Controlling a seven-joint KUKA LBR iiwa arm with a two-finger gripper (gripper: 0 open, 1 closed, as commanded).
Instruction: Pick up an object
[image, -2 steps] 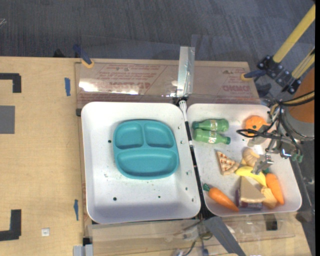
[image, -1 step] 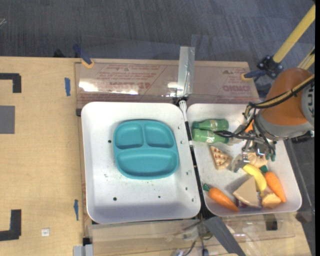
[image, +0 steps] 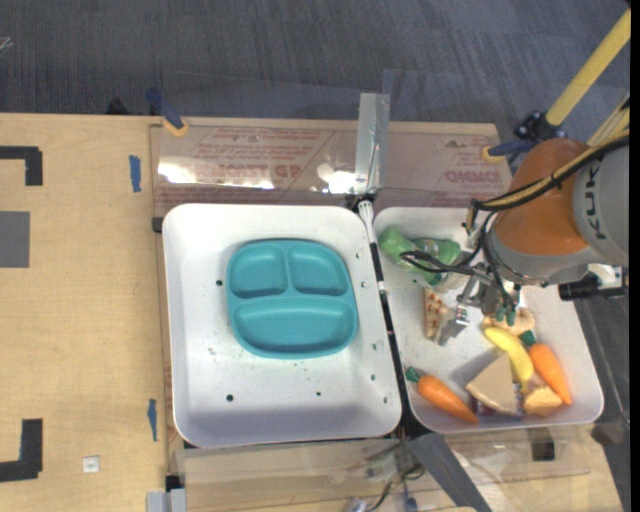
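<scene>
The right bin (image: 590, 405) holds a pile of toy foods. Among them are a pizza slice (image: 433, 312), a yellow banana (image: 510, 352), an orange carrot (image: 444, 397) at the front and a second carrot (image: 550, 372) to the right. There is also a tan bread wedge (image: 492, 385) and a green leafy piece (image: 402, 243) at the back. My gripper (image: 468, 310) hangs low over the middle of this bin, just right of the pizza slice and above the banana's upper end. Nothing is visibly lifted by it.
The left bin (image: 190, 380) holds a teal divided plate (image: 292, 297). A metal divider (image: 372, 150) stands behind the gap between the bins. The arm's orange band (image: 540, 200) looms over the right bin's back right corner, with black cables (image: 440, 262) trailing over the green piece.
</scene>
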